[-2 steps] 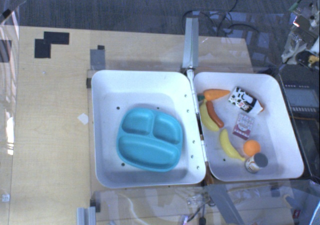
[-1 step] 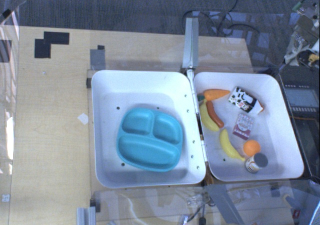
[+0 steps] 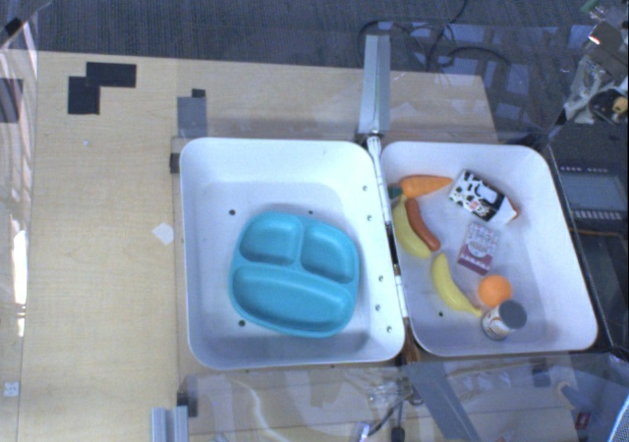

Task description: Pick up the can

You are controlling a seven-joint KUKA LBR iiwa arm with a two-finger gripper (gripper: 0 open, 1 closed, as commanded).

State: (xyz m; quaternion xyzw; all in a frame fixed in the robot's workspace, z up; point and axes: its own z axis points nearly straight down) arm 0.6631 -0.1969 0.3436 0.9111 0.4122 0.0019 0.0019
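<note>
A small silver can (image 3: pixel 501 319) stands in the right bin (image 3: pixel 560 234), near its front edge toward the right corner. Its grey top faces up. An orange ball (image 3: pixel 494 289) touches the can on its far side, and the tip of a yellow banana (image 3: pixel 453 286) lies just left of it.
The right bin also holds a second banana (image 3: pixel 410 232), a red-brown sausage (image 3: pixel 423 224), a carrot (image 3: pixel 426 186), a black-and-white carton (image 3: pixel 479 197) and a pink packet (image 3: pixel 480 247). A blue divided plate (image 3: pixel 295 273) lies in the left bin (image 3: pixel 206 234). Cables and equipment sit at the far right.
</note>
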